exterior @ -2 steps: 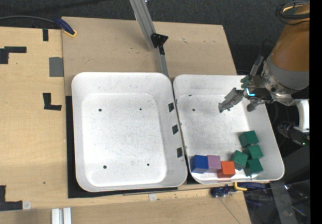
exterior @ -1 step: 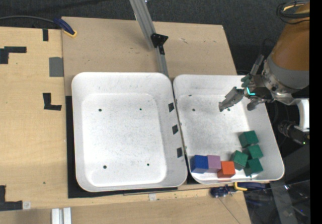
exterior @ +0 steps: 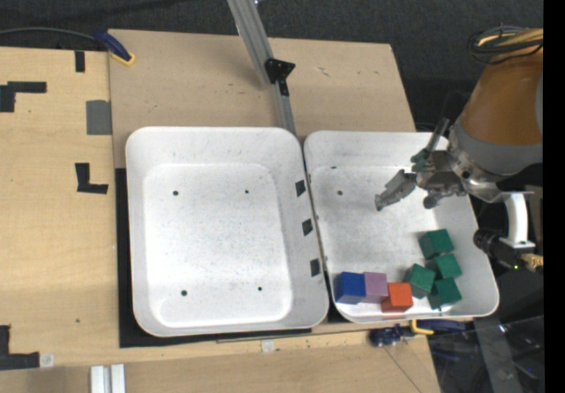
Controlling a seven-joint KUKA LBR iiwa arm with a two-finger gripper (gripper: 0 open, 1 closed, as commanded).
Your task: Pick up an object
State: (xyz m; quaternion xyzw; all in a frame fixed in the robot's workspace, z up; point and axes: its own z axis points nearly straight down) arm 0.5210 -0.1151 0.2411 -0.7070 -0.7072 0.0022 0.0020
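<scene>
Several small blocks lie along the front of the right bin (exterior: 353,153): a blue block (exterior: 350,285), a purple block (exterior: 376,283), an orange block (exterior: 399,296), and green blocks (exterior: 436,244) clustered at the front right corner. My gripper (exterior: 408,200) hangs over the middle of this bin, behind the blocks and apart from them. Its fingers stand open, one grey finger (exterior: 390,193) pointing left and down, with nothing between them.
The left bin (exterior: 221,232) sits beside the right one, their rims meeting at the centre. A slanted metal pole (exterior: 256,29) rises behind the bins. The arm's orange band (exterior: 503,100) stands over the right bin's far right edge.
</scene>
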